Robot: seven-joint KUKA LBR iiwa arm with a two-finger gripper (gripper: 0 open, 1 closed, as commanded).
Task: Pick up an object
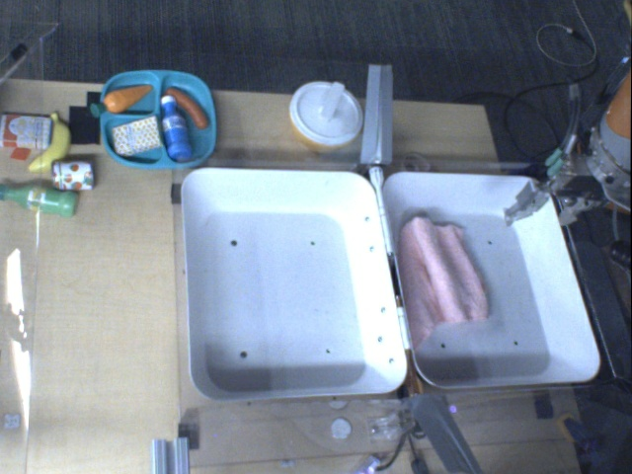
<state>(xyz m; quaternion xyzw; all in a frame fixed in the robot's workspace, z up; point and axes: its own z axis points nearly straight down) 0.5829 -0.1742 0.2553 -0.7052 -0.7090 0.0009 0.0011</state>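
A pink folded cloth (442,270) lies in the right bin (553,354), left of the bin's middle and running front to back. My gripper (523,205) hangs over the far right corner of that bin, to the right of the cloth and apart from it. The grey arm with its orange band (620,117) comes in from the right edge above it. Nothing shows at the gripper's tip.
The left bin (197,294) sits beside the right one. Behind the bins stand a blue divided plate (200,126) of toy food, a white lidded cup (326,115) and a metal post (376,117). A banana (54,144), a small can (73,175) and a green bottle (41,199) lie far left.
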